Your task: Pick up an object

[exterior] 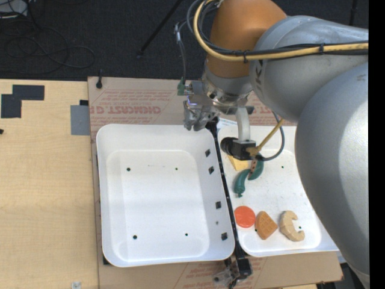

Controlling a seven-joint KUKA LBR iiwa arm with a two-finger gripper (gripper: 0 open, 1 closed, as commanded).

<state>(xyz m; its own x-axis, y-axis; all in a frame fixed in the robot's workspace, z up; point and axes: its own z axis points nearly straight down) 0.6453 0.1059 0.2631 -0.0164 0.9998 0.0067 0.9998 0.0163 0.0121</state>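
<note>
Several small objects lie in the right bin [313,242]. A teal curved piece [245,178] lies near the divider, with a yellow piece [240,162] just behind it, partly hidden by a black part and a cable. Toward the front are an orange disc [244,217], a brown wedge [265,225] and a tan curved piece [292,226]. My gripper [200,119] hangs below the orange wrist band, over the far end of the divider between the bins. It is behind the objects and to their left, and I see nothing in it.
The left bin [111,161] is a white tray beside the right one, on a cardboard sheet [138,101]. The big grey arm covers the right bin's far and right side. A yellow cable loops down near the yellow piece.
</note>
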